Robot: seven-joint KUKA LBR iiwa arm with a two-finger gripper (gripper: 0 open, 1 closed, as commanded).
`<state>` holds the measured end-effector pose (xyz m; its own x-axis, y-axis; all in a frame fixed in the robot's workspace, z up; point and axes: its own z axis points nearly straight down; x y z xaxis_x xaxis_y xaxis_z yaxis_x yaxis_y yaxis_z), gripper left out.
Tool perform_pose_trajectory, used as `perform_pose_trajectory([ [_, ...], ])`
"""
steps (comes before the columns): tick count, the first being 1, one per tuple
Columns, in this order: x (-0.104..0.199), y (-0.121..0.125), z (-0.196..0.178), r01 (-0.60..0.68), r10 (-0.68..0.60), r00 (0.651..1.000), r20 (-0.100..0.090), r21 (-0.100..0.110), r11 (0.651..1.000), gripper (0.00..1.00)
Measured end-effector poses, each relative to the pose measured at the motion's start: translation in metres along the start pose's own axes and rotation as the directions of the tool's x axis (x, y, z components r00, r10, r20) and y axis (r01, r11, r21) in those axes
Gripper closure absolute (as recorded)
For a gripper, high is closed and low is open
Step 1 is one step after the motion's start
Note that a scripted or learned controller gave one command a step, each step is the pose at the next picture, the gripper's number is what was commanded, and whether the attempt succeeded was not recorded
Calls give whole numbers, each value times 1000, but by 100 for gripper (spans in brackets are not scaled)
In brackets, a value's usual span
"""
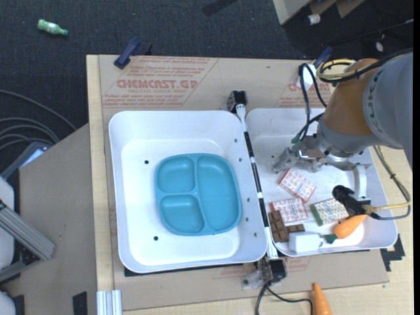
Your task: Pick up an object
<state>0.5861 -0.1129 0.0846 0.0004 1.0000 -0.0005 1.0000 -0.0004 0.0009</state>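
Below, cardboard-topped bench [157, 84] (dark carpet [98, 12])

Bins [125, 176]: white plastic, smooth, slight gloss. Tray [197, 193]: blue plastic, matt-smooth. Bench [157, 81]: brown printed board, matt. Arm [374, 104]: grey smooth casing, orange band. Floor [65, 5]: dark rough carpet.

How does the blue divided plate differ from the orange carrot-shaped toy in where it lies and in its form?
The blue divided plate lies alone in the left white bin; the orange carrot-shaped toy lies in the right white bin among small packets. The plate is wide, flat and split into three compartments; the carrot is far smaller, rounded and tapered. Both rest free, apart from the arm.
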Motion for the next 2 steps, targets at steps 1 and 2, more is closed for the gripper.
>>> perform_pose_trajectory([
  [1, 17, -19, 0, 1, -1, 1000, -2, 4, 1000, 0],
  [2, 19, 10, 0, 1, -1, 1000, -1, 1, 1000, 0],
])
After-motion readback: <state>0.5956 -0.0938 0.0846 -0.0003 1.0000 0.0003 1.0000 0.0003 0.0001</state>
